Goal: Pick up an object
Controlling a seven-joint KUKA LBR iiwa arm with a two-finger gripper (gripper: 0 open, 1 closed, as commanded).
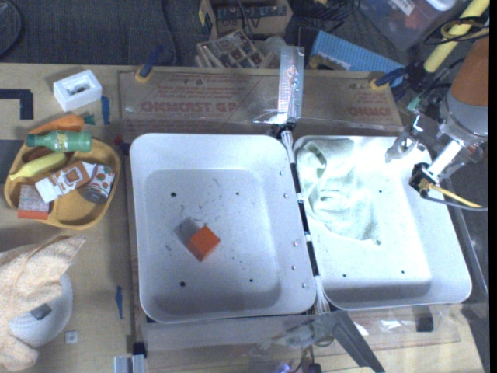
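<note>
We see a small orange cube [205, 242], sharp-edged and matte (a grey shadow at its upper left), lying in the left shallow white bin [155, 169], a little left of centre. The two-finger gripper [401, 147] hangs over the right white bin [404, 263]; we cannot tell whether it is open or closed.

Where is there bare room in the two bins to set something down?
Left bin: bare all around the orange block, widest toward the back. Right bin: the front half is bare; the pale cloth and the hand crowd the back.
</note>
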